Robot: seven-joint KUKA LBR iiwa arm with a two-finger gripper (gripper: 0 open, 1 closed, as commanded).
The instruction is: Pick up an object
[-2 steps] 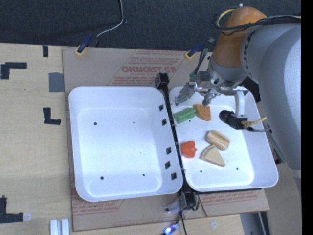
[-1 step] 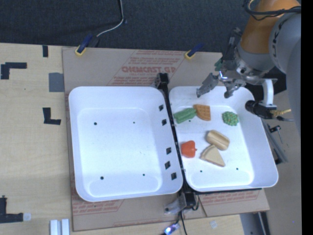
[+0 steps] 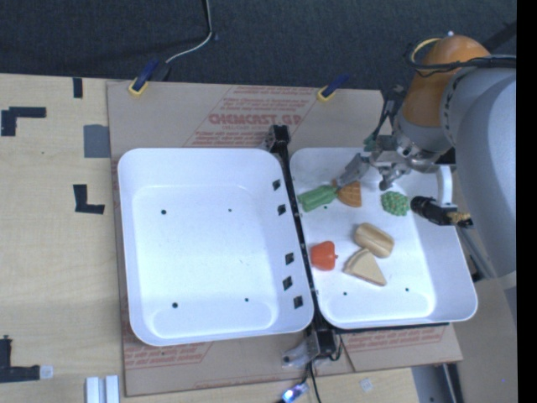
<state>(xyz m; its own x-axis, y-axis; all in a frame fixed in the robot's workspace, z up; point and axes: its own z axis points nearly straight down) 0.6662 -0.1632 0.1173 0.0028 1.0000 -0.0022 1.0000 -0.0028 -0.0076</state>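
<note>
The right bin [image 3: 436, 300] holds several toy foods. A carrot with a green top [image 3: 329, 196] lies at its upper left. A green broccoli piece [image 3: 394, 202] sits to the carrot's right. A tan bread roll [image 3: 373, 239] and a tan wedge [image 3: 366, 268] lie in the middle, with a red-orange pepper [image 3: 323, 255] to their left. My gripper [image 3: 371, 171] hangs over the bin's upper part, just above and between the carrot and the broccoli. Its fingers are spread apart with nothing between them.
The left bin [image 3: 138, 170] stands beside the right one, joined by a black divider [image 3: 289, 225]. Both rest on a cardboard sheet [image 3: 243, 112]. The grey arm [image 3: 491, 166] covers the right bin's right side. A cable [image 3: 197, 40] runs at the back.
</note>
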